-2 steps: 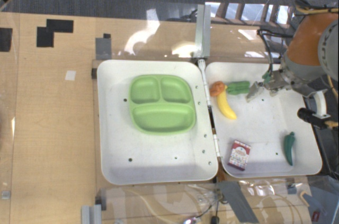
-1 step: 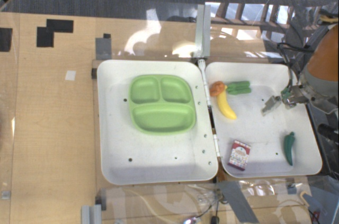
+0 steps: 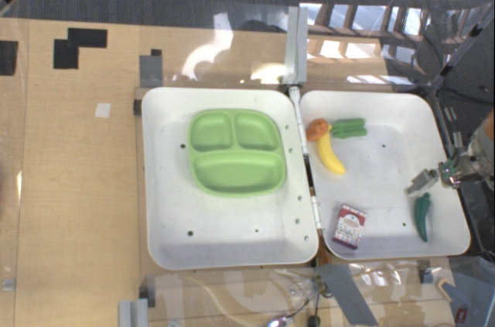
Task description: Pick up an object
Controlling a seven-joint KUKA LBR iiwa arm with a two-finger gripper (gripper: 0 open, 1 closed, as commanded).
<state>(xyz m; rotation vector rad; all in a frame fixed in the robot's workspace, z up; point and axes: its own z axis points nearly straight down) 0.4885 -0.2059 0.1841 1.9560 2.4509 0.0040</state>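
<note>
While claw (image 3: 430, 180) hovers, green pepper (image 3: 421, 216) just below

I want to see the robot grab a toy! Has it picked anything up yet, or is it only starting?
Nothing looks picked up yet. The banana, the green bean toy, the small red box and the dark green pepper all lie in the right bin. The gripper sits low at that bin's right side, just above the pepper, with nothing visible between its fingers. The grabbing and lifting are still left.
</note>
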